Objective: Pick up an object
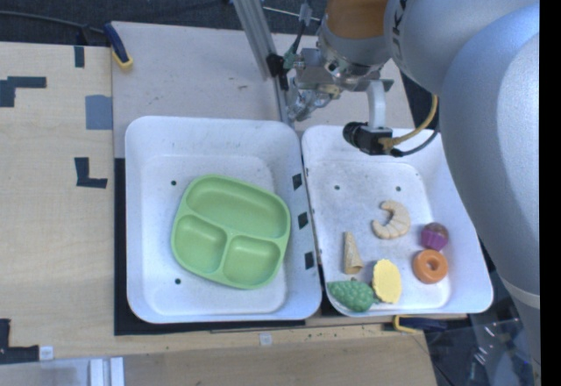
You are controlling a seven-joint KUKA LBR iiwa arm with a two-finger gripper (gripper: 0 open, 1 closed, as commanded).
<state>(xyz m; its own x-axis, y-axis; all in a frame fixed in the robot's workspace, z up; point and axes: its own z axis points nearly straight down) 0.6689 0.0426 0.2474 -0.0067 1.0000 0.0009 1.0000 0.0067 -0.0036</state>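
Observation:
The right bin [403, 178] holds several toy foods near its front: a croissant [392, 220], a cone-shaped piece [351, 253], a yellow piece [387, 280], a green leafy piece [352, 295], an orange ring [430, 266] and a purple piece [434, 236]. My gripper [302, 103] hangs above the far edge between the two bins, well behind all of these. Nothing shows between its fingers.
The left bin [149, 200] carries a green three-compartment tray [230, 231]. A slanted metal bar [250, 11] rises just left of the gripper. The arm's grey body covers the right side. A yellow-blue clamp [118, 46] lies at the bench's back left.

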